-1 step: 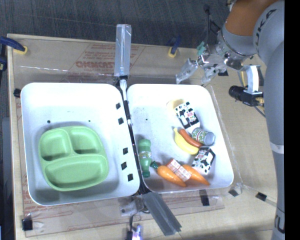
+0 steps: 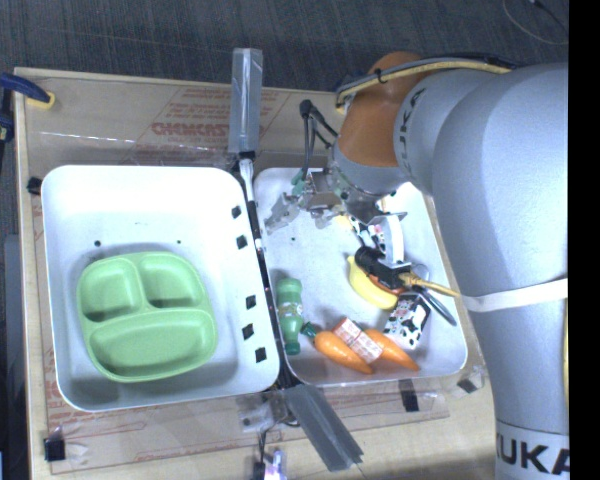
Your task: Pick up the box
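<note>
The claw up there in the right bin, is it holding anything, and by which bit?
It cannot be told. The claw hangs over the right bin, with nothing visibly in it. The box lies far off, between the carrots.

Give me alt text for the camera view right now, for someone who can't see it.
The grey arm's gripper hangs over the back of the right bin, apart from the small box lying between two carrots near the bin's front edge. A banana and green bottle also lie there; the left bin holds a green divided tray.
</note>
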Controlling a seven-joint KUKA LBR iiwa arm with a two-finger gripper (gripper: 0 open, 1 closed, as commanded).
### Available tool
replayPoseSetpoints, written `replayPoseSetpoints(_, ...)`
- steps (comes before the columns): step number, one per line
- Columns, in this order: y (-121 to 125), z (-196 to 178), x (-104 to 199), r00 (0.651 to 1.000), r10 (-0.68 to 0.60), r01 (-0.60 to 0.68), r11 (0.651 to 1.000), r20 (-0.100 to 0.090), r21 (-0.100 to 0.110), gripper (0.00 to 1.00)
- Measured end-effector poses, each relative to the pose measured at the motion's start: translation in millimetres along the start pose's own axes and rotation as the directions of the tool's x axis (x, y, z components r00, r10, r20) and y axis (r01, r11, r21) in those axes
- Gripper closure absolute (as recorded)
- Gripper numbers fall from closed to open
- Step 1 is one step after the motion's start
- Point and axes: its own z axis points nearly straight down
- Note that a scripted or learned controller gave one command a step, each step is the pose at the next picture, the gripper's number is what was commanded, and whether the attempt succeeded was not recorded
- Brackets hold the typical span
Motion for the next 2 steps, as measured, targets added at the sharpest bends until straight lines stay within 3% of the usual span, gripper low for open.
replayPoseSetpoints(1,-52,33,7,0.999,0.047,-0.047,0.999,0.016,-0.016,0.00)
replayPoseSetpoints(2,11,33,-39,0.999,-0.043,0.043,0.999,0.000,-0.003,0.00)
